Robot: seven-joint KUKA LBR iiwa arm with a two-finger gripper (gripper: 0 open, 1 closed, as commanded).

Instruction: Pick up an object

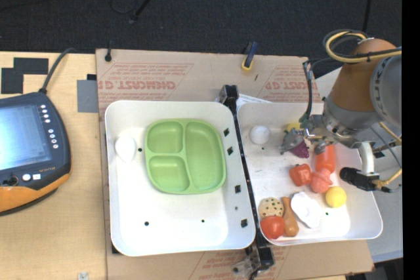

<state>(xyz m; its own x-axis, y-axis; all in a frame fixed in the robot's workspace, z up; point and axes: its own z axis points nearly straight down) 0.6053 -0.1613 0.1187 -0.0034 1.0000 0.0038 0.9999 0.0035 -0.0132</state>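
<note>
- The claw (293,139) hovers low in the right bin (262,167), just above a purple toy (300,150); its grip state I cannot tell.
- Risk: neighbouring orange toy (325,158) crowds the purple one, so closing might nudge it aside.

Two white bins: the left bin (131,220) bears a light green tray (185,157) and a white ball (125,147). The right bin (367,223) bears another white ball (260,134), a purple piece (300,149), an orange-red carrot (325,159), a red pepper (300,174), a pinkish-red lump (321,182), a yellow lemon (335,197), a white piece (306,210), a tan cookie (270,208) with dark spots, a red tomato (272,227) and a brown-orange stick (289,218). The arm (357,85) is orange-brown above grey. The cardboard (164,79) is tan with red print. A clamp (249,57) is blue and yellow. The pendant (29,147) is grey, with an orange base and a pale blue screen.
</note>
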